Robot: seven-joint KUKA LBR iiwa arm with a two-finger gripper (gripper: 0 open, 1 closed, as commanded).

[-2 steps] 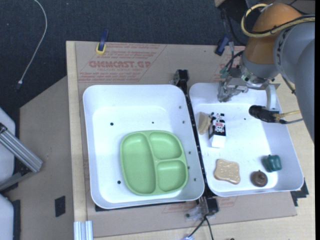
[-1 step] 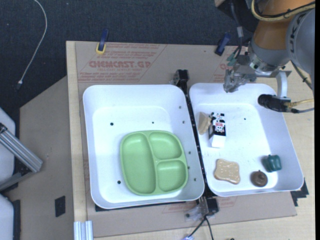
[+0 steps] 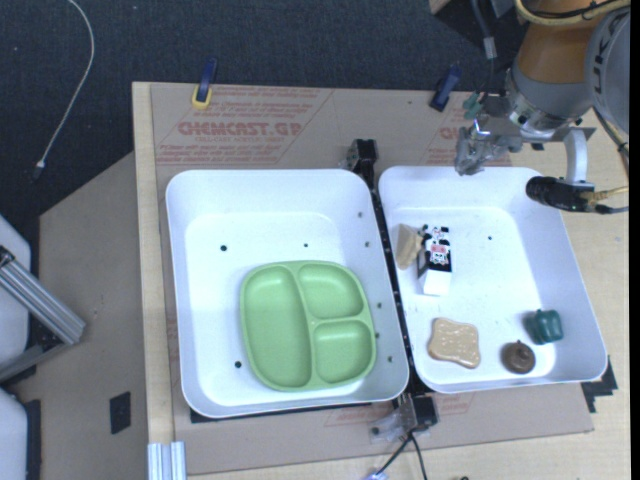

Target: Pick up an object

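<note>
- Object for the pick: five small candidates, all on the floor of the right bin, none lifted yet.
- Far left: left bin, taken up by a green divided plate lying flat toward the near side. Wide and low, probably a poor thing to pinch.
- Just past the divider: tan scrap tucked against the right bin's left wall. Little room on the wall side, so an awkward approach.
- Touching it or just beside it: cow-print carton, lying flat, with open floor to its right and beyond it. Looks the easiest grab.
- Nearer the front: toast slice, flat, well apart from the walls.
- Further right: brown round piece close to the near rim, teal piece just beside it, crowded by the right wall.
- Up top: gripper poised over the right bin's far rim, nothing visible in its grasp; spread or pressed together, cannot tell.
- Clear run from there toward the carton.
</note>
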